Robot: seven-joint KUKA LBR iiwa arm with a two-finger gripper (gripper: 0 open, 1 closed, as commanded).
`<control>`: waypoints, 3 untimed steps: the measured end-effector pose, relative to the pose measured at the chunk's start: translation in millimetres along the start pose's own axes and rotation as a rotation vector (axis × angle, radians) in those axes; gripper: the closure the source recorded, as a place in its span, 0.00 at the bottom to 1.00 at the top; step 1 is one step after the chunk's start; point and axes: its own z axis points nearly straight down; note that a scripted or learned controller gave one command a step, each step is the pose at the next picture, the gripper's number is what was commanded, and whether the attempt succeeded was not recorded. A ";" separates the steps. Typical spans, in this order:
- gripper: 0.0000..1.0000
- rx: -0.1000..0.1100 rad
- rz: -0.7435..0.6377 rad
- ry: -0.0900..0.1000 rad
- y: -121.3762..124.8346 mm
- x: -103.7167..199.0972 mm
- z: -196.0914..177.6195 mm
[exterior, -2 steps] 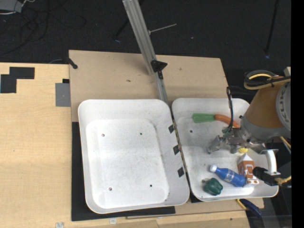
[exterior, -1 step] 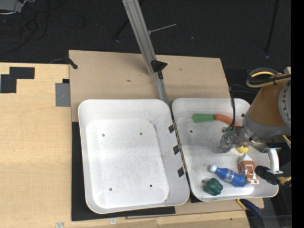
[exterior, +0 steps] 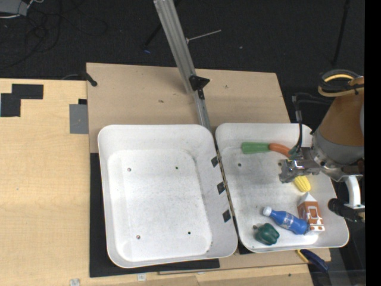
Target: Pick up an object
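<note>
Hovering low in the right bin (exterior: 241, 219), the gripper (exterior: 292, 170) gave no clear sight of whether it was open or closed. A yellow corn cob (exterior: 302, 183) lay just beside it, a carrot (exterior: 265, 148) behind, a blue bottle (exterior: 287, 220), green pepper (exterior: 266, 234) and small carton (exterior: 312, 213) nearer the front.

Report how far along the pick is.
Done: the gripper is down inside the right bin, beside the yellow corn toy. In hand: nothing visibly lifted. Left: grasp and raise one item; the carrot toy, blue bottle, green pepper toy and small box all lie in the bin.
</note>
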 end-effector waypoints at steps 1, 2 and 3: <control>1.00 -0.002 -0.001 -0.001 8.1 3.2 -60.0; 1.00 -0.002 -0.001 -0.001 10.6 1.6 -123.5; 1.00 0.006 -0.003 0.003 10.8 54.5 -105.7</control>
